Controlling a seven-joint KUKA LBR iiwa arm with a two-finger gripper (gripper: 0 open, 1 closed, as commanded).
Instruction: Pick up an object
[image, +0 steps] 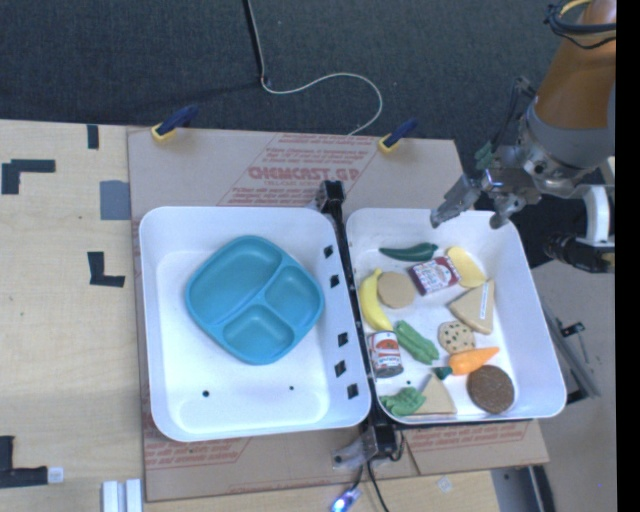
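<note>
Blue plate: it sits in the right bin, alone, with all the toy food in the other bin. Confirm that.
Wrong bin. The camera view shows the blue plate alone in the left bin, with the toy food, such as the banana and carrot, in the right bin.

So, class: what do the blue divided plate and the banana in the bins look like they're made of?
Blue plate: probably moulded plastic, one even colour, smooth, with a soft sheen on its divider ridges.
Banana: likely toy plastic, uniform yellow, smooth and unmarked, though it is too small to be sure.
</note>
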